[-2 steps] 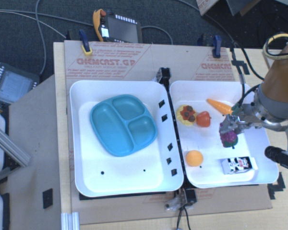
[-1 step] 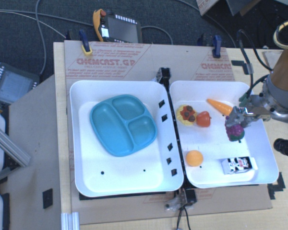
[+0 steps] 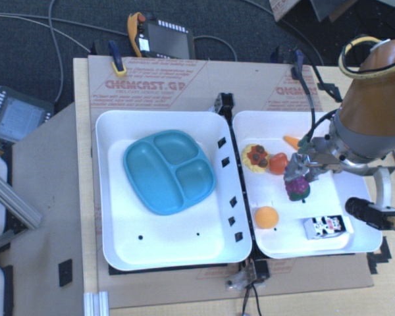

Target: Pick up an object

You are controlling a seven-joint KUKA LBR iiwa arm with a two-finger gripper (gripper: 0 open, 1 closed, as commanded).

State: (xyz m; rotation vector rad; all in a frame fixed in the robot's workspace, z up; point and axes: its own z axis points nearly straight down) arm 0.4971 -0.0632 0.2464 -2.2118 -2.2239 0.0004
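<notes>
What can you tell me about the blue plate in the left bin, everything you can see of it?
The blue plate is a light blue divided tray, plastic by its look, with rounded corners and three compartments: one large and two smaller. It lies flat, right side up, turned at a slant to the walls of the left bin, toward the bin's upper half. Its compartments hold nothing. It rests on the bin floor, with nothing else touching it.

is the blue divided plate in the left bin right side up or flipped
Right side up: the blue plate in the left bin shows its three recessed compartments facing up, with nothing in them.
</notes>
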